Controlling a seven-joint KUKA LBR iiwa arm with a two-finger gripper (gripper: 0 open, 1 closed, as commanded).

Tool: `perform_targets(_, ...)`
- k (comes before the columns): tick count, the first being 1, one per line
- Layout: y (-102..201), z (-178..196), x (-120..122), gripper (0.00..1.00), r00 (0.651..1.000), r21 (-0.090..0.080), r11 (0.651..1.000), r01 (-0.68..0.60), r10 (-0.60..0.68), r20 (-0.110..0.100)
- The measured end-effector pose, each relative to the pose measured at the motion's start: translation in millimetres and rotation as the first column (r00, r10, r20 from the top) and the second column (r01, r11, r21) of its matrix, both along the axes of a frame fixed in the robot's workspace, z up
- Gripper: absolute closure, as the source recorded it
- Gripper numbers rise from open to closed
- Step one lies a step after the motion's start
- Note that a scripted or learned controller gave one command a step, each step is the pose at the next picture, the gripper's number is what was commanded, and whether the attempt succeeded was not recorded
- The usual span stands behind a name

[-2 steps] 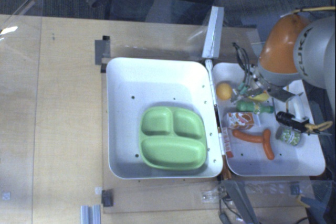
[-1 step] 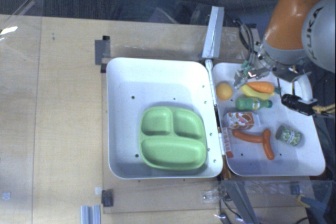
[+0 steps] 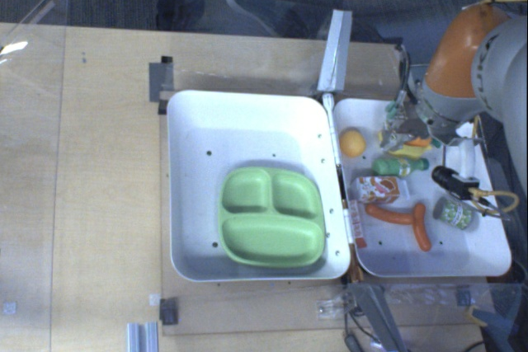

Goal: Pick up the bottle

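The bottle (image 3: 399,167) is small and green and lies on its side in the right bin (image 3: 487,255), roughly at the bin's middle. My gripper (image 3: 402,130) hangs over the far part of that bin, just beyond the bottle and apart from it. A yellow and orange toy (image 3: 410,148) lies between the gripper and the bottle, partly under the gripper.
Around the bottle in the right bin lie an orange ball (image 3: 352,143), a red and white packet (image 3: 379,190), two red sausages (image 3: 394,215) and a green can (image 3: 455,214). The left bin (image 3: 194,128) holds a green divided tray (image 3: 271,216).
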State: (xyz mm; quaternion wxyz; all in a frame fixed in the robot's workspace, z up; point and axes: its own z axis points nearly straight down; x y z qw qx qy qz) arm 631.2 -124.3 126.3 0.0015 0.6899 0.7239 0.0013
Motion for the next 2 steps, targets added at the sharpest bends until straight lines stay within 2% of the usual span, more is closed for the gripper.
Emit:
perform_targets(1,-47,-35,-8,1.0,1.0,-0.001,1.0,0.01,-0.01,0.001)
perform_targets(2,21,67,-6,1.0,1.0,0.0,1.0,-0.029,0.029,0.006)
